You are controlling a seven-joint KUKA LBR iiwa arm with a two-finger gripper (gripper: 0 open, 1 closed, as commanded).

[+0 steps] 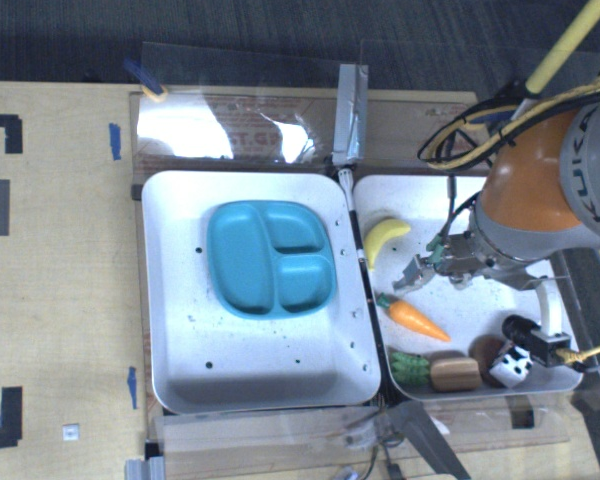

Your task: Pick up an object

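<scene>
The right bin (460,190) holds a yellow banana (384,237) at its left wall and an orange carrot (418,317) just below the middle. Along the front wall lie a green vegetable (410,366), a brown block (454,372), a dark brown round piece (485,349) and a white die with black dots (511,366). My gripper (416,270) hangs over the bin floor between the banana and the carrot, touching neither. Its fingers (404,279) stand open with nothing between them.
The left bin (180,338) holds a blue divided plate (270,257). A shiny plastic sheet (230,128) lies behind the bins. The arm's grey and orange wrist (540,188) covers the right bin's far right side.
</scene>
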